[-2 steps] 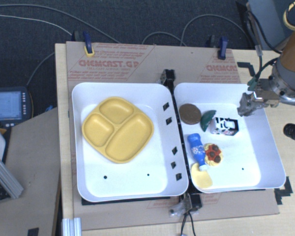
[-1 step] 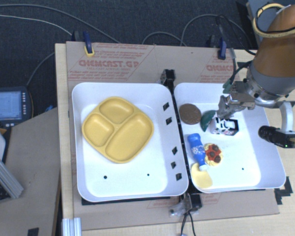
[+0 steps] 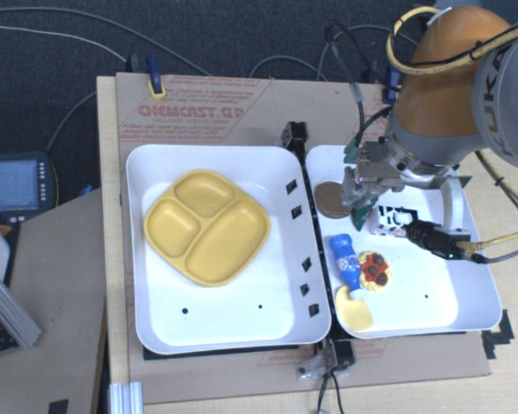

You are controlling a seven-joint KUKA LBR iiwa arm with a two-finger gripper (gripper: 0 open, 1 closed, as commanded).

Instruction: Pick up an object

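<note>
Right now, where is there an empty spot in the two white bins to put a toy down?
The left white bin has bare floor along its near edge, below the yellow divided plate. The right white bin is free at its near right corner, right of the blue tube and red-spotted toy. It is crowded under the gripper, by the brown disc.

bench [image 3: 198, 102], two white bins [image 3: 155, 317]

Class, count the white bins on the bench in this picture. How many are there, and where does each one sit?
2. The left bin holds a yellow divided plate. The right bin sits beside it, under the arm, holding small objects.
</note>
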